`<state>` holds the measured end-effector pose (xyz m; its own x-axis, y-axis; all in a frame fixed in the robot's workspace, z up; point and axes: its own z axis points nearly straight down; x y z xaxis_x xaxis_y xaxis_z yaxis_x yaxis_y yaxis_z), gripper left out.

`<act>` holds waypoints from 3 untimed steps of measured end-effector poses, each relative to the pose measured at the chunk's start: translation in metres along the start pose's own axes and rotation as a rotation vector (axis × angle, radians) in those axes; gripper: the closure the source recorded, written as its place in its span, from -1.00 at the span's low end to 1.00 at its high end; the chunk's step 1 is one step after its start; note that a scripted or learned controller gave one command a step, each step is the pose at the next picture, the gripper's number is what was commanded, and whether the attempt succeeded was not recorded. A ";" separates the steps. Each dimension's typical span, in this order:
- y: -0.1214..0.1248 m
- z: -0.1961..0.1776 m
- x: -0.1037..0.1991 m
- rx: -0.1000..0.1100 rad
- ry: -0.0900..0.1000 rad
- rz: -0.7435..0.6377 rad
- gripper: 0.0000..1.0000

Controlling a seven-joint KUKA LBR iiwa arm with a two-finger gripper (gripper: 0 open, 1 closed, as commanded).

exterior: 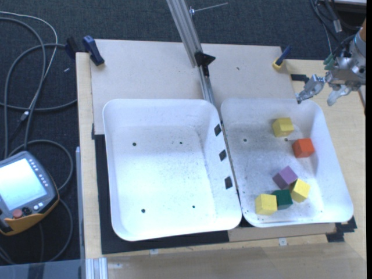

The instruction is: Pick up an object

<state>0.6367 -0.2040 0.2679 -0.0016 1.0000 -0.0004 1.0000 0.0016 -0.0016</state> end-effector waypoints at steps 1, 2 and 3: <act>0.020 0.143 -0.010 0.006 0.002 0.001 -1.00; 0.005 0.170 0.004 0.004 0.002 0.001 -1.00; -0.047 0.167 0.023 0.003 0.003 0.003 -1.00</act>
<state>0.5891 -0.1814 0.1008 0.0011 1.0000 0.0028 1.0000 -0.0011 -0.0044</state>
